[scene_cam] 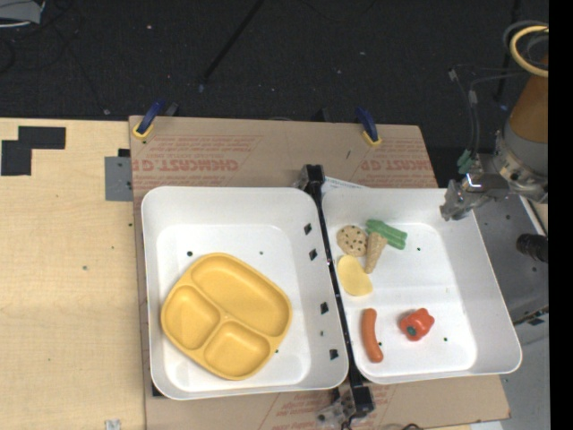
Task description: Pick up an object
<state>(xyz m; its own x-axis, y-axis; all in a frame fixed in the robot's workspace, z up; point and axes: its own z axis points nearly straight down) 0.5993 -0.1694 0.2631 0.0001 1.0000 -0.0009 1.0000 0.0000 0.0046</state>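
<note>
In the right bin (488, 280) lie a round speckled cookie (352, 238), a green piece (387, 232) over a tan cone (372, 253), a pale yellow chip (354, 277), an orange sausage (372, 334) and a red pepper (416, 322). My gripper (455, 202) hangs at the bin's far right corner, above its rim, well apart from every item. Nothing is visible between its fingers.
The left bin (161, 240) holds a yellow three-compartment plate (226, 314). A black divider (328, 276) runs between the bins. Brown cardboard (260, 155) with blue clamps lies under both. The arm's orange band (530, 106) stands at the right edge.
</note>
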